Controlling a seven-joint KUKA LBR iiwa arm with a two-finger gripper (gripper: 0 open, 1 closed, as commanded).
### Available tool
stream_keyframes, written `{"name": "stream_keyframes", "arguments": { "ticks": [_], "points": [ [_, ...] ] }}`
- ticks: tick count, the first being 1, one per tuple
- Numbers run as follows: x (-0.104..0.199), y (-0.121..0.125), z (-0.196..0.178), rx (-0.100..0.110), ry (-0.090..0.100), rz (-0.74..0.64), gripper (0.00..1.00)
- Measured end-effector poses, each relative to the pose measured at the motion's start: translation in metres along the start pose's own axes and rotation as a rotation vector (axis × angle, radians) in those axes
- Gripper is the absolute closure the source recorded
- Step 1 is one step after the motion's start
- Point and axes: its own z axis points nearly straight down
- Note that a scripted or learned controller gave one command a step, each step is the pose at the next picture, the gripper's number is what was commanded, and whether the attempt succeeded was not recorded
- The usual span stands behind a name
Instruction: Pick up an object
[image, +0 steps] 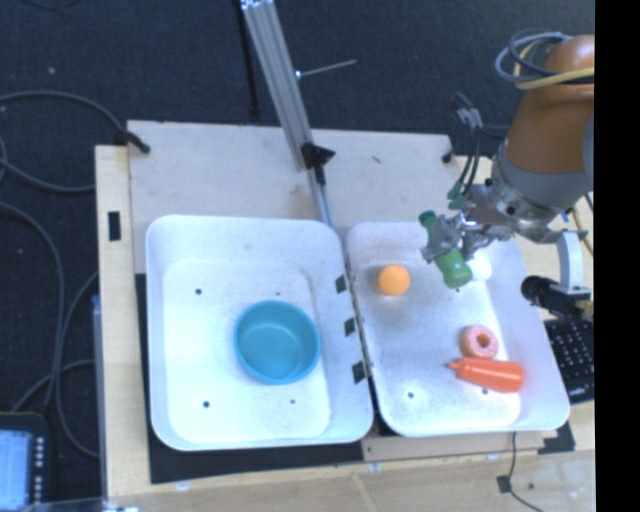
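Green object (455, 268) at jaws, grip state indiscernible. Orange ball (394, 280) just left of jaws: light, smooth, roll-prone; pinch across middle.

Two shallow white bins sit side by side on the bench: the left bin (180, 250) and the right bin (420, 400), which serves here as the landmark.

One blue bowl (277, 342) lies left of the right bin, inside the left bin.

Inside the right bin there are four loose things: one orange ball (394, 280) near its upper left part, one pink ring-shaped doughnut toy (479, 342) toward its lower right, one orange carrot-like toy (488, 374) just below the doughnut, and one green object (455, 267) near its upper edge.
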Motion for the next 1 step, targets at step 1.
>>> {"name": "stream_keyframes", "arguments": {
  "ticks": [1],
  "points": [
    [0.0485, -0.0219, -0.0004, 0.002, 0.000, 0.000, 1.00]
  ]
}}
